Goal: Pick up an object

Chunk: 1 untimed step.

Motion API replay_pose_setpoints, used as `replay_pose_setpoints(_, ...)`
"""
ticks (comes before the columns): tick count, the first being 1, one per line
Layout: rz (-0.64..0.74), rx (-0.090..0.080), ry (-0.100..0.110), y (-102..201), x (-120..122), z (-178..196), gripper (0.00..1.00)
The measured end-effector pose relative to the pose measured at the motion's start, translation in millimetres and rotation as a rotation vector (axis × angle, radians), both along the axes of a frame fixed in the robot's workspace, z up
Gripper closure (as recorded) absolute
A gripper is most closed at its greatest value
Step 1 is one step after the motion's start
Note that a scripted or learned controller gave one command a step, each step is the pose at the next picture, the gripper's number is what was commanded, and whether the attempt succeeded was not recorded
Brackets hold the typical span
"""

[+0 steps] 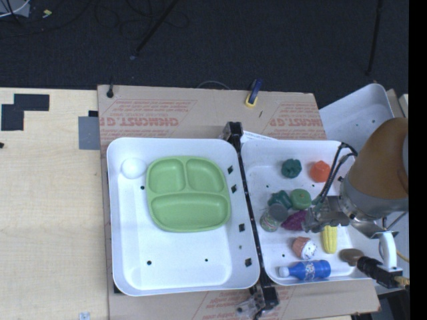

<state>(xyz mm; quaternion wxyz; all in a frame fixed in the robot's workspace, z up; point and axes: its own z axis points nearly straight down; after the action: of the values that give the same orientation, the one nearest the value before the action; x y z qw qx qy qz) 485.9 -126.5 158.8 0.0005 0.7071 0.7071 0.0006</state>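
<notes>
Status: nothing lifted yet, as far as I can judge. The grey arm with the orange band reaches in from the right and its two-finger gripper [319,217] sits low over the right-hand shallow white bin [267,162], in the middle of a cluster of small toys. Nothing can be seen between its tips. Whether the jaws are apart or together I cannot tell; dark hardware and cables blur that spot.

Likely target, my guess from where the gripper sits: either the purple toy piece [293,220] just to its left or the yellow corn-cob-shaped toy [329,238] just on its near side. The corn cob lies flat on the bin floor, long axis running near-to-far, roughly parallel to the divider between the bins. Which end is the tip is too small to read. The purple piece is a lumpy shape, long axis tilted from near-left to far-right, touching a clear round cup [270,220] on its left.

Other contents of the right bin:
- two dark green lumps [291,169] and a lighter green round piece [300,198]
- an orange toy [320,171] toward the far right
- a blue plastic bottle with white cap [305,270] lying lengthwise left-to-right along the near wall

The left bin [123,259] holds a green three-compartment plate [188,194] and a white ball [133,168].

Left to do: close on one object, raise it clear of the bin.
</notes>
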Motion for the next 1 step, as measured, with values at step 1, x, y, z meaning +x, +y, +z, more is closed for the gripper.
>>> replay_pose_setpoints(1, 0.001, -0.001, -0.002, 2.2, 10.0, 57.4, 1.00)
